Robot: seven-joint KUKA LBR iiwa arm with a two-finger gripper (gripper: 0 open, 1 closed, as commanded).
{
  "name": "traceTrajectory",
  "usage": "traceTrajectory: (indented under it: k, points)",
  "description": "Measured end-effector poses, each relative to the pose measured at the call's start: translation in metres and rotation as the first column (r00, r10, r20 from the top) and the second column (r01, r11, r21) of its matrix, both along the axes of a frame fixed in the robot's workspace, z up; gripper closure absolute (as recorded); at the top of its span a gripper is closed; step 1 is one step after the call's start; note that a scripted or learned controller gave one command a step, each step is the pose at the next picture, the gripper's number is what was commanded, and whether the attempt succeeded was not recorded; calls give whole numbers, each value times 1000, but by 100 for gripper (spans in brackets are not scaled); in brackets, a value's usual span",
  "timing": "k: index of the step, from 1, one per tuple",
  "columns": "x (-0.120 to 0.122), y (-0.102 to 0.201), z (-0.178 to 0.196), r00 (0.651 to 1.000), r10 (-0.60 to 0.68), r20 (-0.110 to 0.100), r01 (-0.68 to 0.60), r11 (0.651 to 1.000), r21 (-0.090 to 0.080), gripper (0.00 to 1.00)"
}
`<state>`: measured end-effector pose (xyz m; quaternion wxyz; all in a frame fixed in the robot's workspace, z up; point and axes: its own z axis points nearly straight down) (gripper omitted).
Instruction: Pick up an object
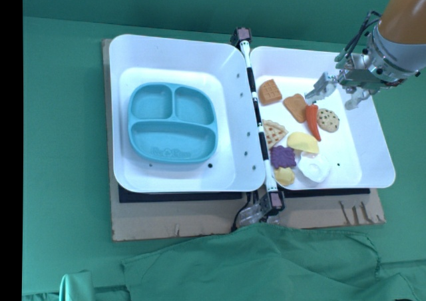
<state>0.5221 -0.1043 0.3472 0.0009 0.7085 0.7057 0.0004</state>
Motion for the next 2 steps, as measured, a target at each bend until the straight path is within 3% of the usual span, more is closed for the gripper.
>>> traceTrajectory:
  k: [1,2]
  points:
    - [0,0,0,1000,0,0,0,1000,0,0]
    - [2,9,-48,1000,1,-4,-1,1000,1,0]
